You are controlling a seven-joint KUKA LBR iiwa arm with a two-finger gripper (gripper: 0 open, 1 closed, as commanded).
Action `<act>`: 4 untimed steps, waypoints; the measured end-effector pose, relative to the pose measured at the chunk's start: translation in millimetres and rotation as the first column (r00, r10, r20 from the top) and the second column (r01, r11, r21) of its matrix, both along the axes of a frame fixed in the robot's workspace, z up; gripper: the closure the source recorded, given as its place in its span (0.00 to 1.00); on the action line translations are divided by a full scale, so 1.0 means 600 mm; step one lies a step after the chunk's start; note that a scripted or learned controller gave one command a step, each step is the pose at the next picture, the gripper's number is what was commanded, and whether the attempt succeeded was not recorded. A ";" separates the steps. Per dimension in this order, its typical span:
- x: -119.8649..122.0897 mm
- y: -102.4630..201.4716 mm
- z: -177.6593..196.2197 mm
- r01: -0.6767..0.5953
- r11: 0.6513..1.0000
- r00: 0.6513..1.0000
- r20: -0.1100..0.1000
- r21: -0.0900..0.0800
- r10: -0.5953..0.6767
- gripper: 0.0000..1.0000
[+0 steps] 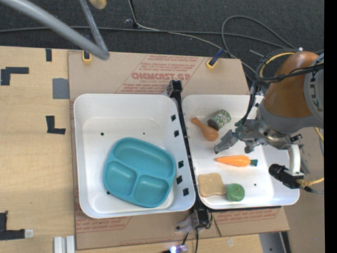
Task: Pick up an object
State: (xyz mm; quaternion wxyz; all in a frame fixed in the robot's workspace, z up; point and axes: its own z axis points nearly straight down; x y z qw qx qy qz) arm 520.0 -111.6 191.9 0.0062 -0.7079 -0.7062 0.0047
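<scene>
The right bin (274, 194) holds an orange carrot (234, 161), a brown wooden spoon-like piece (205, 129), a green-and-grey can (219, 119), a tan slice of bread (211, 184) and a green round piece (235, 192). My gripper (230, 142) hangs over this bin, just above the carrot and right of the brown piece. Its grey fingers (225, 142) point left and stand apart with nothing between them.
The left bin (84, 115) holds a teal divided plate (138, 171). A black divider (181, 141) runs between the bins. The arm's orange band (287, 86) and grey wrist cover the right bin's far right side. Cables lie beyond the bench.
</scene>
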 end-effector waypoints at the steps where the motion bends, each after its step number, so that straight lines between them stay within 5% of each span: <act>1: 0.005 0.001 0.011 -0.004 1.000 1.000 0.013 -0.002 0.004 0.00; 3: 0.002 0.028 -0.143 -0.004 1.000 1.000 0.009 0.000 0.004 0.00; 4: 0.009 0.031 -0.172 -0.006 1.000 1.000 0.027 -0.003 0.006 0.00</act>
